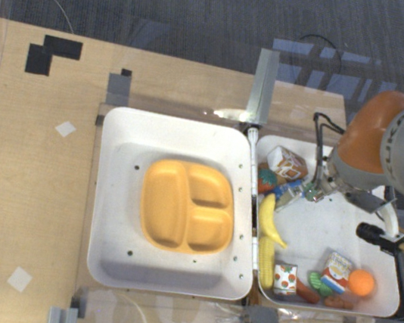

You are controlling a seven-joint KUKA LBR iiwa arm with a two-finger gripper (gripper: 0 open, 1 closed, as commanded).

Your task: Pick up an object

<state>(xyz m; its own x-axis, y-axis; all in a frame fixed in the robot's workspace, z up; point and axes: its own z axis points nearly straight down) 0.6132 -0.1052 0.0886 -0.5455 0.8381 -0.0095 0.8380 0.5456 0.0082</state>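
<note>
Small carton [284,279]: near edge of the right bin [370,258], below and left of the gripper.
Orange ball [360,282]: near right corner, below the gripper.
Banana [268,223]: along the bin's left wall, left of the gripper.
Yellow tray [186,206]: in the left bin [107,202], well left.
Gripper [313,191]: low over the bin's far part; grip state cannot be told.
Snack bag [287,163]: far corner, just left of the gripper.

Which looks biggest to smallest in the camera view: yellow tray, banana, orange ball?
1. Yellow tray, in the left bin, by far the largest.
2. Banana, along the right bin's left wall.
3. Orange ball, near that bin's lower right corner.
</note>
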